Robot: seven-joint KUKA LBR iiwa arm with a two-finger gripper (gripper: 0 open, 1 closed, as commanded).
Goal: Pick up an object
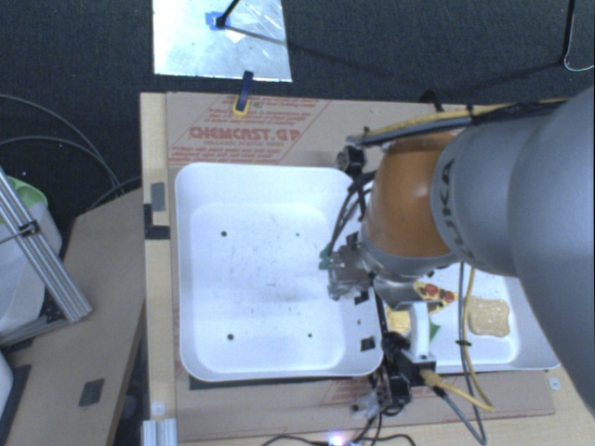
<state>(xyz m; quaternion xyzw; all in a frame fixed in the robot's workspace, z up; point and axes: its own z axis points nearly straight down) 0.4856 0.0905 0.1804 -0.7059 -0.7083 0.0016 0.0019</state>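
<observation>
Arm (483, 193) hangs over the seam between the two bins, wrist down at the right bin's near-left part. Gripper state: cannot tell, wrist blocks it. Candidate objects in the right bin (530, 356): tan toast-like piece (488, 318), small red-yellow item (433, 294). Left bin (265, 268) bare, so the reach goes right.

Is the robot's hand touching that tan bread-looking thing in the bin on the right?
Cannot tell. In the camera view the arm covers the gripper, so no contact or gap with the tan piece in the right bin shows.
</observation>
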